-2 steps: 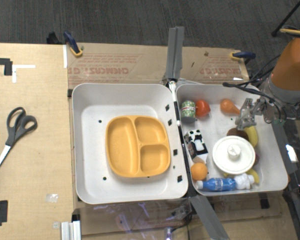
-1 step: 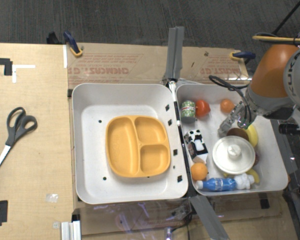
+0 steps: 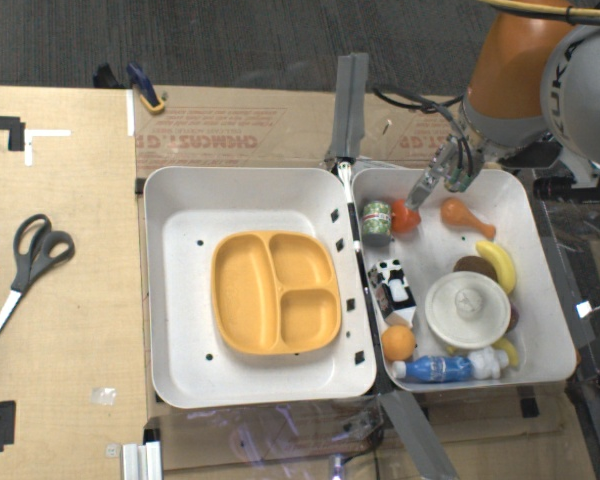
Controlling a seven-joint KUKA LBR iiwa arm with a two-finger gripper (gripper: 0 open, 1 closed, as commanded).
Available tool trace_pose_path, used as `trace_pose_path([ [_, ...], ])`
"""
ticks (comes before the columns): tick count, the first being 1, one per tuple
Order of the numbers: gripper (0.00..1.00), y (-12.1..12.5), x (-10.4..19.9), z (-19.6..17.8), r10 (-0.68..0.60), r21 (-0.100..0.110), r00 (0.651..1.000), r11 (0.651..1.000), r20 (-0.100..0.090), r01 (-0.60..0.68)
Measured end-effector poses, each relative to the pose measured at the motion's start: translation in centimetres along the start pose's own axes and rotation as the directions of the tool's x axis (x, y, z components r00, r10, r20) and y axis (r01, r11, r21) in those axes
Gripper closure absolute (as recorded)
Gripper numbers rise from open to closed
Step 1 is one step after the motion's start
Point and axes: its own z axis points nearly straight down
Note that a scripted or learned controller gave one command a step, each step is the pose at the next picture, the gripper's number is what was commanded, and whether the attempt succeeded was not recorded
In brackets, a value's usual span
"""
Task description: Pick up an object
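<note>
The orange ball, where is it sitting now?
The orange ball lies in the right bin, near corner by the divider, between the black-and-white toy and water bottle.

The scene is lit evenly and brightly from above. Soft, short shadows are cast inside the left bin [image 3: 170, 268] around the yellow tray [image 3: 276, 293]. Mild glare is seen on the white bowl [image 3: 467, 308] and bin rims. Focus is moderately sharp; the claw [image 3: 442, 173] is slightly blurred.

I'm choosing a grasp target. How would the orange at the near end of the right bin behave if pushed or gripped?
The orange looks round and smooth, so it would probably roll. It sits between the bin wall and bottle, which may limit finger room.
</note>
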Motion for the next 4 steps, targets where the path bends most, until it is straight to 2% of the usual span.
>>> trace_pose_path([
  [1,1.00,-0.7,-0.3,-8.3,0.097,0.001,0.995,0.995,0.000,-0.097],
  [2,0.00,-0.7,-0.2,-8.3,0.097,0.002,0.995,0.995,-0.001,-0.097],
  [3,0.00,-4.3,-2.1,5.7,0.000,0.002,1.000,1.000,-0.003,0.000],
  [4,0.00,-13.3,-5.6,9.9,-0.120,-0.003,0.993,0.993,-0.006,0.120],
])
